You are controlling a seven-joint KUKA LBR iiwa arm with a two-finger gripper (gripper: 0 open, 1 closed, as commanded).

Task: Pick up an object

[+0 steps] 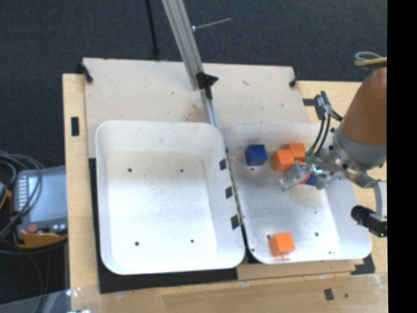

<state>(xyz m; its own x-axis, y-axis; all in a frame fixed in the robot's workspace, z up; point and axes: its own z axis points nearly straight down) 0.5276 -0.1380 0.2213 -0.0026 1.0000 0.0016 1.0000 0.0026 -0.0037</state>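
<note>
My hand [298,175] sits low inside the right bin [326,250], reaching in from the right under the grey arm [365,132] with its orange band, and I cannot tell from this angle whether it is open or closed, or whether anything is caught in it. The right bin carries everything I can see to pick: a blue cube [256,154] near its upper left, a pair of orange blocks [287,156] touching each other just right of the blue one, and a lone orange cube [282,243] down near the bin's lower edge. The metal tip of my hand lies just below the orange pair, close to them; something small and blue shows right at the wrist, too tangled with cables for me to name. The left bin [163,197] shows me only its speckled white floor with a few dark dots. The two bins meet along a shared rim with dark clips, and the blue cube is nearer that rim than the orange pair is. The middle of the right bin, between my hand and the lone orange cube, is open floor. The lone cube stands well apart from the others, near the front wall. Both bins rest on the pale wooden counter [78,175], and a slanted aluminium post [184,38] rises behind them.
</note>
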